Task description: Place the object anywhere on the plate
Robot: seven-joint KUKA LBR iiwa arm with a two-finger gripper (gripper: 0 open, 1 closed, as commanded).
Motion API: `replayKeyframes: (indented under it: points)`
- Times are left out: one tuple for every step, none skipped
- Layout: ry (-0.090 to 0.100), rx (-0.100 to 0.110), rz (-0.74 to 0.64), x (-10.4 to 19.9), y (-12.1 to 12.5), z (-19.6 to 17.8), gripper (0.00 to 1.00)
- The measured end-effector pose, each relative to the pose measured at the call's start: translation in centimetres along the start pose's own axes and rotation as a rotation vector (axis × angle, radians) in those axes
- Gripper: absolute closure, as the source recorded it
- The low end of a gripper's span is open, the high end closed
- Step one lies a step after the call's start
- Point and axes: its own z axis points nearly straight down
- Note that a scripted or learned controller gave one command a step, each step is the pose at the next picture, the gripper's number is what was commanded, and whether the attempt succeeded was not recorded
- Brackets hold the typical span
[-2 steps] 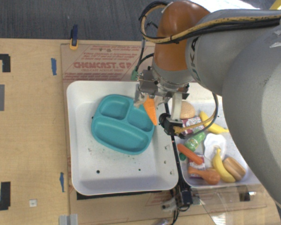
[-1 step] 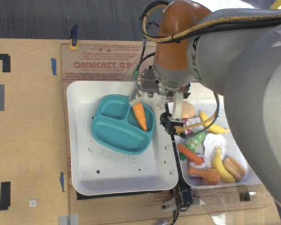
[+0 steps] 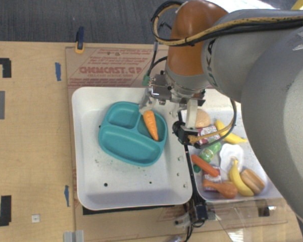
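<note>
Carrot [image 3: 151,124] lies in plate [image 3: 132,134] at its 2 o'clock compartment, so task looks done. Gripper [image 3: 152,96] sits at the carrot's 12 o'clock; you can't tell its state.

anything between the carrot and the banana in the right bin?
Yes. In the camera view, between the carrot on the teal plate and the banana lie the bins' adjoining rims and an orange toy vegetable.
</note>
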Motion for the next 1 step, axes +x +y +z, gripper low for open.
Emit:
replayKeyframes:
  points:
    - [0.0,0.0,0.0,0.0,0.0,0.0,0.0]
